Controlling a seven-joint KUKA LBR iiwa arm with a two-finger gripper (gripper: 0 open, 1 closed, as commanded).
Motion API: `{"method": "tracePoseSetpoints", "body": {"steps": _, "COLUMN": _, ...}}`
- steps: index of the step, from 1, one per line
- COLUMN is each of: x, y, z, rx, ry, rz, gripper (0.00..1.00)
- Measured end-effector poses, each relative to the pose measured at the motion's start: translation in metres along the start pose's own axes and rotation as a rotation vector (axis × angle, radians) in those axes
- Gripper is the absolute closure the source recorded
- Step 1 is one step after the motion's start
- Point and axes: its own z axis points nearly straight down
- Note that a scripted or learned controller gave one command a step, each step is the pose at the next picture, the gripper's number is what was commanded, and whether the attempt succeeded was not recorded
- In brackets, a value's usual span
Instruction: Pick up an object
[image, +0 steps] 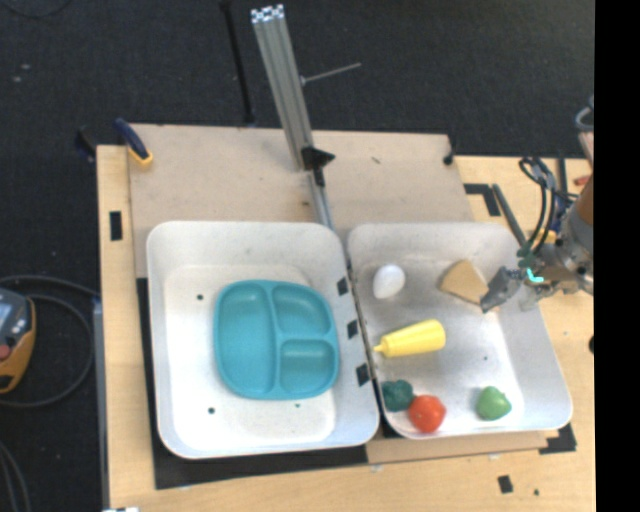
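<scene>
The right bin (520, 345) holds several objects. A white ball (388, 281) lies at its back left and a tan wedge (463, 282) sits to the ball's right. A yellow bottle-shaped piece (410, 340) lies on its side in the middle. Along the front edge are a dark green item (397, 394), a red round fruit (427, 412) and a green round fruit (492, 403). My gripper (503, 289) hangs low over the bin's right side, just right of the tan wedge and close to touching it. Nothing shows in its grasp.
The left bin (180, 300) holds a teal divided plate (277, 338). A slanted aluminium post (290, 100) rises behind the seam between the bins. Cables (540, 200) trail around the wrist at the far right. A wooden board (250, 170) lies under both bins.
</scene>
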Motion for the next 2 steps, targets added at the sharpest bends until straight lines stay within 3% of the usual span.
{"method": "tracePoseSetpoints", "body": {"steps": 1, "x": 0.000, "y": 0.001, "z": -0.001, "rx": -0.002, "ry": -0.001, "rz": 0.000, "gripper": 0.00}}
{"method": "tracePoseSetpoints", "body": {"steps": 2, "x": 0.006, "y": -0.001, "z": 0.060, "rx": 0.003, "ry": 0.001, "rz": 0.001, "gripper": 0.00}}
